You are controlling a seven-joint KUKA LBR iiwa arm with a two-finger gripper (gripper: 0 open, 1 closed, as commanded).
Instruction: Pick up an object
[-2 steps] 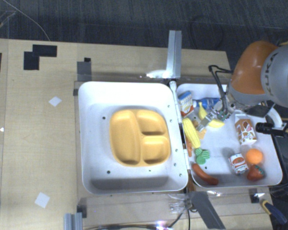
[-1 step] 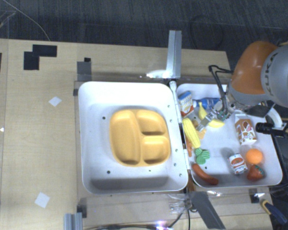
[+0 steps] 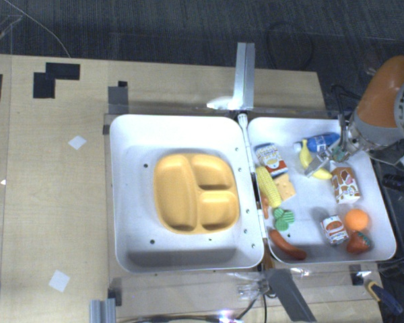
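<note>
- My gripper (image 3: 338, 151) hangs over the right bin (image 3: 384, 207); I cannot tell its finger state.
- Wooden bench (image 3: 47, 180), dark carpet (image 3: 155, 12) beyond.

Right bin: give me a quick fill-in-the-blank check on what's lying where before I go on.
1. The yellow divided tray lies in the ____ bin.
2. The corn cob lies along the right bin's ____ wall.
3. The orange sits just above the ____.
4. The gripper hovers beside the ____ bottle.

Missing words: left; left; strawberry; blue
</note>
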